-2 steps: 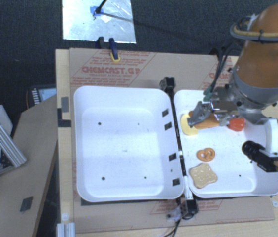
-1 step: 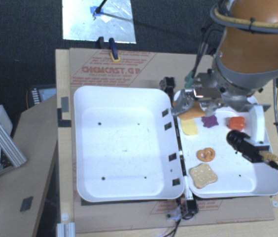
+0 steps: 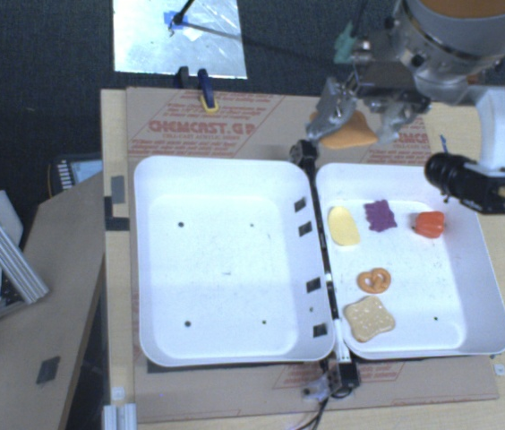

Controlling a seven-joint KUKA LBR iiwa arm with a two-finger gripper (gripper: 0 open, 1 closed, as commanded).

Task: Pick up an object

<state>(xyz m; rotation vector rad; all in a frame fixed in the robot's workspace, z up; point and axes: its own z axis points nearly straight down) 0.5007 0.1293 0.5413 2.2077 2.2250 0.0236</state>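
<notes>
Tool [image 3: 357, 119] grips an orange wedge [image 3: 354, 135], partly hidden by fingers [image 3: 331, 115]

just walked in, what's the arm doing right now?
The gripper is raised above the far edge of the right bin with an orange-yellow wedge-shaped piece between its fingers, so a pick looks made. In that bin lie a yellow piece, a purple piece, a red-orange piece, a pretzel and a toast slice. The left bin sits beside it.
</notes>
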